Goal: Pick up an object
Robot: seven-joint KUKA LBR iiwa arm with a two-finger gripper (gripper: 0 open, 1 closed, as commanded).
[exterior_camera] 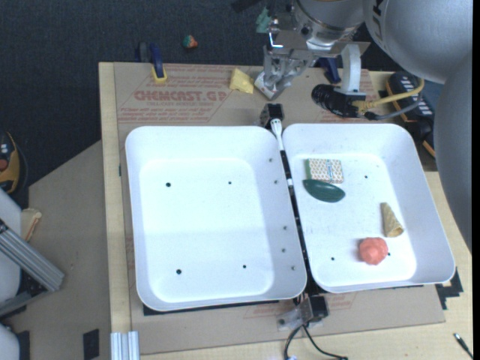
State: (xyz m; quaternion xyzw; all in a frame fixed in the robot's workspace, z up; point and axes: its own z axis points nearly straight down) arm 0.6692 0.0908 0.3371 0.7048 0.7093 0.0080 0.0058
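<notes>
Here, as the view from above shows it:

Arm: the grey arm (420, 21) reaches in from the right, with its orange band at the top edge, above the wrist.

Gripper: the gripper (274, 81) hangs above the cardboard sheet (180, 96), beyond the far rims of both bins.

Jaws: I cannot tell how far apart they stand; the metal parts blur together there. Nothing shows between them.

Yellow scrap (241, 82): lies on the cardboard just left of the jaws, apart from them.

Right bin (420, 163): sits nearer the camera than the jaws and holds all four loose objects.

Patterned packet (325, 170): lies flat in the right bin, the nearest of the four to the jaws.

Dark green oval piece (325, 191): touches the packet's near edge.

Tan cone (391, 220): lies on its side, further right and nearer the camera, well apart from the jaws.

Pink-red lump (373, 250): rests just beside the cone, farthest from the jaws.

Left bin (142, 201): lies to the left of the right bin, rims touching.
</notes>
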